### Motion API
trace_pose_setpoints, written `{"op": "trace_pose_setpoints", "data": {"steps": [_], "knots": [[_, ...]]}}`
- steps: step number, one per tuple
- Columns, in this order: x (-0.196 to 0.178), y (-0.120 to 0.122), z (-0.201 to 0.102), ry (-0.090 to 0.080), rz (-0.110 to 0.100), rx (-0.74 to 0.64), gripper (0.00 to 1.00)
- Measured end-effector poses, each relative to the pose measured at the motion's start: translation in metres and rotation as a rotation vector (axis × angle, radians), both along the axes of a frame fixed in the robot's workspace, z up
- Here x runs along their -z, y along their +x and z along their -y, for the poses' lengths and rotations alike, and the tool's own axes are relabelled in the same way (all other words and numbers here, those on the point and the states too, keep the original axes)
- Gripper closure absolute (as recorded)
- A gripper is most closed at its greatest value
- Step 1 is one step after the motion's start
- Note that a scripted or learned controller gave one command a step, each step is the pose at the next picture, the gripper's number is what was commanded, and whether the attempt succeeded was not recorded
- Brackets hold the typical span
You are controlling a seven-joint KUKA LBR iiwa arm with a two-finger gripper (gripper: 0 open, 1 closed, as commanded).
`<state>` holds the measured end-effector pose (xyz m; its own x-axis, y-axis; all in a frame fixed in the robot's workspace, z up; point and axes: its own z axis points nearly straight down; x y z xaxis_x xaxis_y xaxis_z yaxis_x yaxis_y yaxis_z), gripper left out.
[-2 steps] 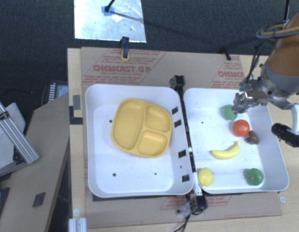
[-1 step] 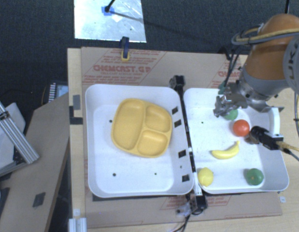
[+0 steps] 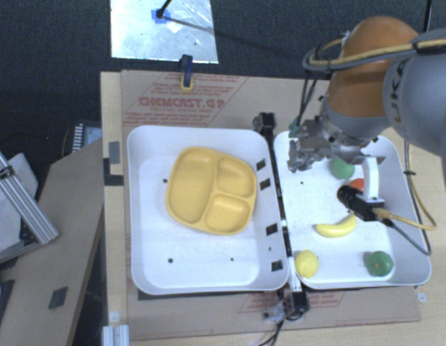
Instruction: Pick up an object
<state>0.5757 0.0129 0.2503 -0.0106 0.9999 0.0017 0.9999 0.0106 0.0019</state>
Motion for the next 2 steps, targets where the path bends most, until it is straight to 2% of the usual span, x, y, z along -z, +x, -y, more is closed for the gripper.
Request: {"op": "trace_pose_setpoints", "data": {"steps": [2], "knots": [[0.004, 0.007, -0.097, 0.000, 0.000, 0.001, 1.00]]}}
